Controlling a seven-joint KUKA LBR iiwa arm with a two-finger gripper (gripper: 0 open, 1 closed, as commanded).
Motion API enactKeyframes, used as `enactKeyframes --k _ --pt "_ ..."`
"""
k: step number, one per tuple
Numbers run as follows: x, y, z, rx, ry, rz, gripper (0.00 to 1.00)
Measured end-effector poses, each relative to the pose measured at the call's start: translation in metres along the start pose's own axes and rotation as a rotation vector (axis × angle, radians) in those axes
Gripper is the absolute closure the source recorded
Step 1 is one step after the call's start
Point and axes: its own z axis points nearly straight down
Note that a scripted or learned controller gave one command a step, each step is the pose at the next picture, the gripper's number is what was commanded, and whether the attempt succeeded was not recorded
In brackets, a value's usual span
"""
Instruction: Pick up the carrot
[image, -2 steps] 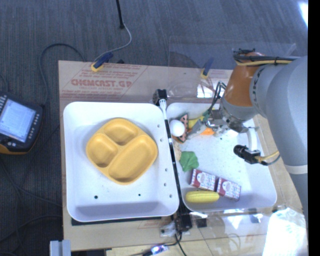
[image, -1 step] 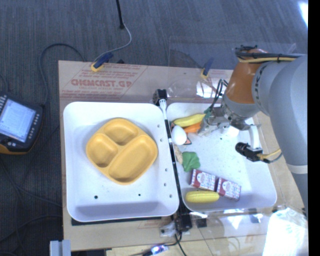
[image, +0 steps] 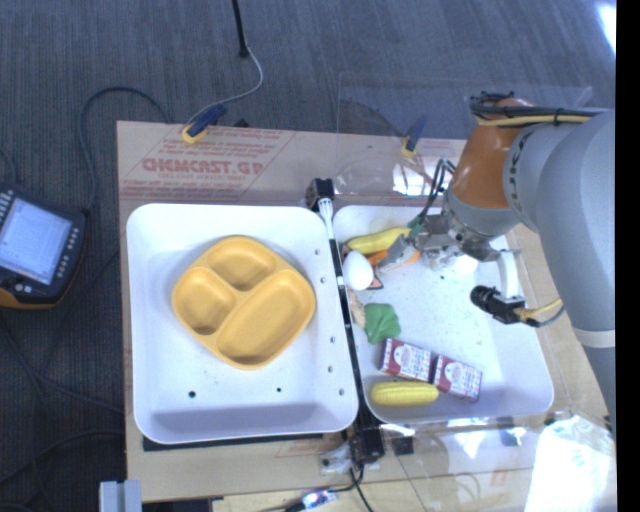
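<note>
The carrot (image: 392, 258) is a thin orange piece lying in the right bin (image: 520, 350) near its back left corner, between a yellow banana (image: 377, 240) and a white egg (image: 357, 270). My gripper (image: 428, 244) is low over the bin, right at the carrot's right end and beside the banana's tip. The wrist covers the spot where gripper and carrot meet, so I cannot tell whether they touch. The grey arm with its orange band (image: 485, 165) comes in from the right over the bin's back edge.
In the right bin there are also a green leafy toy (image: 381, 322), a red-and-white carton (image: 430, 368) and a yellow corn cob (image: 404, 394) toward the front. The left bin (image: 160, 400) holds a yellow divided plate (image: 243, 300). A black cable end (image: 495, 300) hangs off the arm.
</note>
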Motion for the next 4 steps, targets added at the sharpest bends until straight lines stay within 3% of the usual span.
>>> enactKeyframes --k 1,2,3,4 --pt "-0.0386 0.0278 0.0119 0.043 0.04 0.169 0.0" --pt "-0.0446 0.024 0.0047 0.052 0.024 0.169 1.0" --pt "-0.0422 0.0262 0.0041 0.044 0.028 0.167 0.0" --pt "-0.0456 0.0279 0.0098 0.054 0.044 0.407 0.0"
